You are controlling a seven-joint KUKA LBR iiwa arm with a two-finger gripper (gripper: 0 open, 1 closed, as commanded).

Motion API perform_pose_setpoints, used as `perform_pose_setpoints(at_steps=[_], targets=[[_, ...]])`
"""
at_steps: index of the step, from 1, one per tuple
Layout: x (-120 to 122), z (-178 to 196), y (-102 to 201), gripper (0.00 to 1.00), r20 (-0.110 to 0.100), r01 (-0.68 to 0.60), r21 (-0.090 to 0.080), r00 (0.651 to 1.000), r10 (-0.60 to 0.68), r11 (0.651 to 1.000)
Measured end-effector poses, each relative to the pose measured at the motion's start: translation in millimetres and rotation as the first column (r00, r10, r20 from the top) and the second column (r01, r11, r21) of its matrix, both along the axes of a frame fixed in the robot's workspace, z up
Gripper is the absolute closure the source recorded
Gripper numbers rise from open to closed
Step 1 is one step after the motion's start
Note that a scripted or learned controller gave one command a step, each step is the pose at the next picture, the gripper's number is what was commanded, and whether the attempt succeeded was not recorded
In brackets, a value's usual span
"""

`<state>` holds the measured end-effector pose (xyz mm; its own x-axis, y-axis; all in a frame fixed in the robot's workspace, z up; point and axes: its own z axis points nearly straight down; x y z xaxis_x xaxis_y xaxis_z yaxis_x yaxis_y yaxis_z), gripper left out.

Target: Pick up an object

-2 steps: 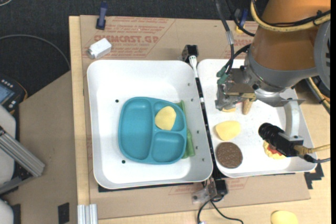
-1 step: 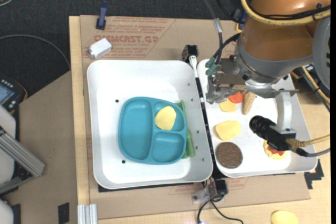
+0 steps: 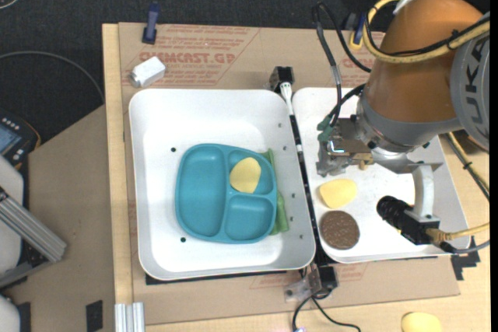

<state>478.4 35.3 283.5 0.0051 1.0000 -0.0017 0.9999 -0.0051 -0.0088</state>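
Gripper (image 3: 336,159) in right bin (image 3: 436,249); finger state cannot be told. Yellow piece (image 3: 338,193) just below it, brown disc (image 3: 340,230) beyond.

Reaching in from the right over the right bin (image 3: 311,101), grey arm (image 3: 475,85) with its orange band (image 3: 420,50) bulking large above the wrist. Wrist turned downward, toward the bin's left half. Gripper (image 3: 336,159) poised low near the bin's left wall, roughly midway between far and near edges, metal parts catching light. Fingers too tangled in shadow and hardware to read. Black and yellow cables (image 3: 342,35) looping from the band's far side down to the wrist. White bracket (image 3: 424,194) dropping from the wrist's right side toward the near right corner.
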Motion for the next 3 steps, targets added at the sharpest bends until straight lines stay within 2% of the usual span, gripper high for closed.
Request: perform_pose_setpoints(at_steps=[1,2,3], targets=[[2.0,90.4,15.8,1.00,0.020,-0.008,0.003,1.000,0.008,1.000],[-0.5,-19.7,-21.8,1.00,-0.002,0.000,0.000,1.000,0.000,1.000],[94.0,-88.5,-37.7,1.00,0.009,-0.004,-0.001,1.000,0.004,1.000]])
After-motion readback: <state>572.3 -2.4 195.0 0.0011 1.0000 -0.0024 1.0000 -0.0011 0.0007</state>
